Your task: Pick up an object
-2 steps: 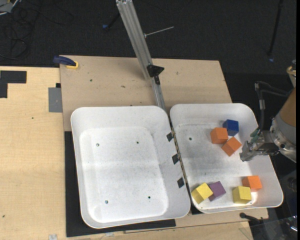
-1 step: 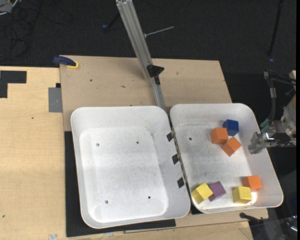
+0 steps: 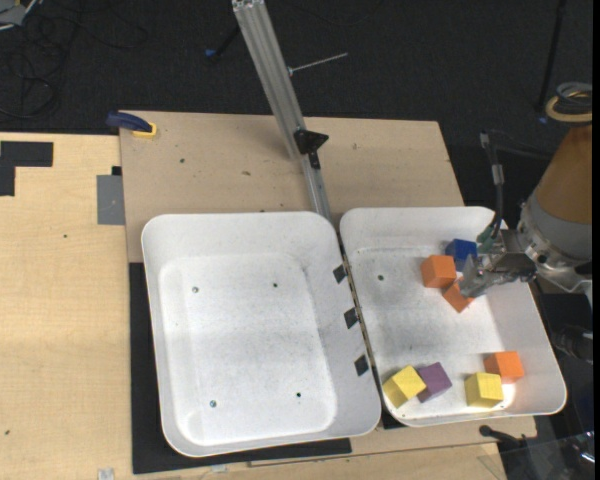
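The gripper [image 3: 472, 280] reaches into the right bin [image 3: 400, 230] from the right, low over the upper part of that bin, with the grey arm and its orange band [image 3: 572, 173] behind it at the frame's edge. Whether its fingers are open or closed cannot be told: the tips are small and blurred against the blocks around them.

Just left of the tips sits an orange cube [image 3: 439, 270], plain and matte, resting on the bin floor. It appears to touch or nearly touch the gripper's end, but it does not visibly sit between the fingers. A second, darker orange block [image 3: 459, 299] lies directly under and slightly in front of the tips, partly covered by them. A blue block [image 3: 462, 250] lies just above the tips, against the gripper's upper side. None of the blocks shows any label or writing.

Well apart from the gripper, along the bin's near edge, lie four more pieces: a yellow cube [image 3: 404, 384] touching a purple cube [image 3: 435, 378], and further right a yellow cube [image 3: 483, 389] beside an orange one [image 3: 506, 365].

The left bin [image 3: 180, 238] stands beside the right one, the two rims meeting at small black clips [image 3: 350, 317]. A metal rail [image 3: 276, 83] slants up from behind the bins across the wooden bench [image 3: 220, 158].
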Robot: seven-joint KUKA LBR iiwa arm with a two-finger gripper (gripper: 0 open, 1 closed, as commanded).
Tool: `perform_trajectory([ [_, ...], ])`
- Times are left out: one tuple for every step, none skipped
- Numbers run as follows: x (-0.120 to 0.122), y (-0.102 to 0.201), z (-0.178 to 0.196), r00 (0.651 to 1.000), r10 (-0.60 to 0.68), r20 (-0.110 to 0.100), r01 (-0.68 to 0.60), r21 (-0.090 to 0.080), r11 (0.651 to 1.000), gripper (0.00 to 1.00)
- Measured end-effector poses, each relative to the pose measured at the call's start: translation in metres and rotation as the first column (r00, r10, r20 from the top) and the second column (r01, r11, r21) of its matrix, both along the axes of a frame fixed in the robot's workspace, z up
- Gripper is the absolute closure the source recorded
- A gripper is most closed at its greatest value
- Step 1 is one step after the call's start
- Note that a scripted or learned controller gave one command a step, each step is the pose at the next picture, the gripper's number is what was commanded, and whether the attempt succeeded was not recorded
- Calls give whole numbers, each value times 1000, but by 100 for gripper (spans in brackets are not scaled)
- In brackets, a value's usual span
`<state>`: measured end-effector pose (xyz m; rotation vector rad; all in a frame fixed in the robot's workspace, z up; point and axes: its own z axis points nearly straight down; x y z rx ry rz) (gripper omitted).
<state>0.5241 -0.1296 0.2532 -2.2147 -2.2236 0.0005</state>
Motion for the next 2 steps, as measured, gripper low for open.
perform_trajectory([
  [14, 45, -5, 1000, -1, -1, 1, 0, 1000, 100],
  [45, 92, -1, 1000, 1, 1, -1, 0, 1000, 100],
])
